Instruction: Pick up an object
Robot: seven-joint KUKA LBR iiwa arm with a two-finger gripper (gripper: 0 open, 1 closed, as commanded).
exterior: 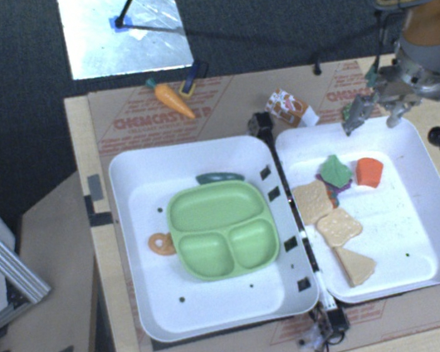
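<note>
Spread and gripping nothing, the gripper (371, 112) hangs over the right bin's (435, 200) far rim. Below it lie an orange block (369, 171), a green-purple toy (336, 171) and three bread slices (339, 228) strung from far to near. A green divided tray (221, 230) fills the left bin (140, 227); a carrot (173, 101) lies outside.

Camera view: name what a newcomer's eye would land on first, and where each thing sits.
The green divided plate stands out in the left bin. In the right bin lies a cluster of toy foods, brightest an orange-red block. The gripper hangs over that bin's far edge.
</note>
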